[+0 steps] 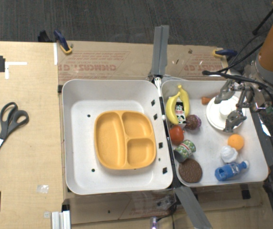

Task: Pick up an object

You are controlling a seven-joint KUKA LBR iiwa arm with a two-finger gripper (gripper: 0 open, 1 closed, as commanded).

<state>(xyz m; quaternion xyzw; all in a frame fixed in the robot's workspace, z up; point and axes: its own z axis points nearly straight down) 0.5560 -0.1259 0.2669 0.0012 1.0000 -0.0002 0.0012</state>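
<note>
While the gripper (232, 109) is hovering spread over the white disc (221, 114) in the right bin (258, 175), nothing is sitting between its fingers. Judgement: it should be descending squarely, straddling the disc's rim before closing.

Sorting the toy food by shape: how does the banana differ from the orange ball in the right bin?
The banana is yellow, long and curved; the orange ball is orange and round. The banana is the larger of the two and carries a dark label, while the ball is plain. The banana lies along the bin's left wall; the ball sits toward its right side, below the white plate. Both lie in the right bin.
</note>
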